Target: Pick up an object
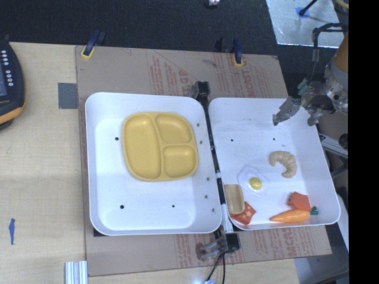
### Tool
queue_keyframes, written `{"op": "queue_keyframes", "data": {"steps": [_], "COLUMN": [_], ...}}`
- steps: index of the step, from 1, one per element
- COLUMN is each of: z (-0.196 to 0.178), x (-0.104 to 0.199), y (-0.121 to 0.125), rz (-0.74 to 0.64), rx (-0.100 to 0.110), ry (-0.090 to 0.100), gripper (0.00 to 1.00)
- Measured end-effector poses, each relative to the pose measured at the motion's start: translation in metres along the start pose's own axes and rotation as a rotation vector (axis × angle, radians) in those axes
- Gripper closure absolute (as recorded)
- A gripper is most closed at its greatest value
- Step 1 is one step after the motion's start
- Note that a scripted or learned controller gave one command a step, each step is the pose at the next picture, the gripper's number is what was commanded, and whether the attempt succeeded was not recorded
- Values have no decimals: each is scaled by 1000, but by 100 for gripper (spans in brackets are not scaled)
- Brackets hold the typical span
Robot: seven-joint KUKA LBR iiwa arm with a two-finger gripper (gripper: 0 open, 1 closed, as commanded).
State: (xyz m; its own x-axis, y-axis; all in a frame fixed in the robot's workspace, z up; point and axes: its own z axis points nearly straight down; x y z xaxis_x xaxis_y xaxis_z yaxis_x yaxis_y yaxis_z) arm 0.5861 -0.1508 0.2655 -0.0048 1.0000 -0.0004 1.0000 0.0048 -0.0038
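Note:
The right bin (237,114) holds a tan croissant (284,162), a fried egg (253,180), an orange carrot (291,216), a red piece (299,200) behind the carrot, and a brown slice on a red wedge (237,205) in the front left corner. My gripper (296,111) hangs over the bin's far right part, well behind the croissant. Its fingers (283,112) are spread apart with nothing between them.
The left bin (106,206) carries a yellow divided plate (160,145). Clamps (237,55) pin the cardboard sheet under both bins at the back edge. A dark handheld device (7,81) lies at the far left of the bench.

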Motion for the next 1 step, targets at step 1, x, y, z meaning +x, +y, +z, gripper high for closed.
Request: {"op": "queue_keyframes", "data": {"steps": [1], "z": [153], "x": [-51], "y": [10], "rz": [3], "rx": [8], "ry": [0], "gripper": [0]}}
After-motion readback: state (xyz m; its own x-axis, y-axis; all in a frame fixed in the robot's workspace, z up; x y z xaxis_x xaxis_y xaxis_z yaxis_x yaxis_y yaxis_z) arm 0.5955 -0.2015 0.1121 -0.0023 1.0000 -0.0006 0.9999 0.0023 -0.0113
